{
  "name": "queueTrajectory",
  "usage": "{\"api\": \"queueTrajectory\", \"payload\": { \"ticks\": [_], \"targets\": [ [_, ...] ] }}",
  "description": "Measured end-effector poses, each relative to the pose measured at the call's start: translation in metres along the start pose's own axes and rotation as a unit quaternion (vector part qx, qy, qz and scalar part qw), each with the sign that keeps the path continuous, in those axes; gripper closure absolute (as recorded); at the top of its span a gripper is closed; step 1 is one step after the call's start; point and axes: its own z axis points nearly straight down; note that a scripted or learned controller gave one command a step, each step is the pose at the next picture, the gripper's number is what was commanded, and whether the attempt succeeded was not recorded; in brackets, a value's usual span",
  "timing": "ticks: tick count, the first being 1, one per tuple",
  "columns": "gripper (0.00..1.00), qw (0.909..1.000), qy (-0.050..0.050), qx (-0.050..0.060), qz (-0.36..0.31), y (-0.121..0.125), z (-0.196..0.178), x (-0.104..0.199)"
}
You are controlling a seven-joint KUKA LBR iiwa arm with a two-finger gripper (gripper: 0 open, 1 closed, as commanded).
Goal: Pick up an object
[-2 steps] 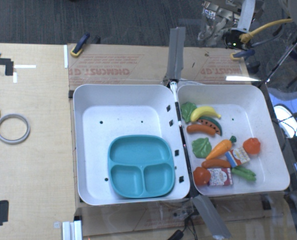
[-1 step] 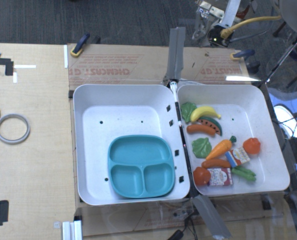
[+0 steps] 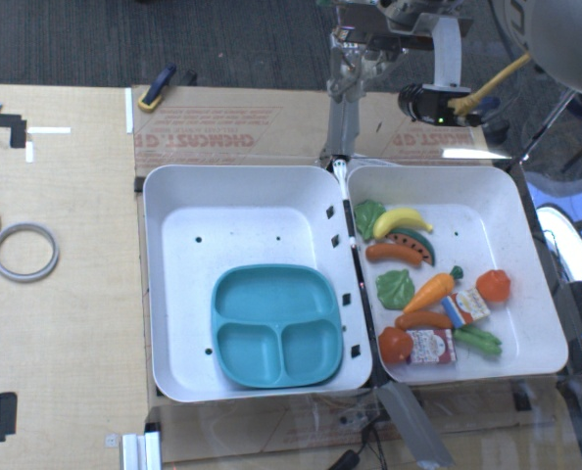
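Observation:
My gripper [image 3: 338,153] hangs above the far end of the wall between the two white bins, with its slim grey fingers [image 3: 342,125] pressed together and nothing between them. The right bin [image 3: 526,223] holds several toy foods: a yellow banana [image 3: 409,221], a green leaf [image 3: 369,214], a red sausage-like piece [image 3: 394,254], a carrot [image 3: 431,290], an orange ball [image 3: 493,285], a red tomato [image 3: 394,343], a red and white carton [image 3: 432,347] and a green vegetable [image 3: 479,341]. All lie well in front of the gripper, apart from it.
A teal divided plate [image 3: 276,323] lies in the left bin [image 3: 173,262]. A roll of tape [image 3: 22,251] rests on the wooden bench at the left. A blue and yellow tool [image 3: 157,86] lies on the cardboard behind the bins.

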Motion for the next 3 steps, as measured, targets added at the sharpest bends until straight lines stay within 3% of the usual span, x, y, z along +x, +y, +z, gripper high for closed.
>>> {"api": "queueTrajectory", "payload": {
  "ticks": [1,2,3],
  "targets": [
    [1.0,0.9986,0.0,0.0,0.052,-0.003,0.0,-0.024],
    [1.0,0.9963,0.0,-0.001,0.086,0.026,0.001,-0.054],
    [1.0,0.9938,0.0,-0.001,0.111,0.025,0.0,-0.003]
  ]
}}
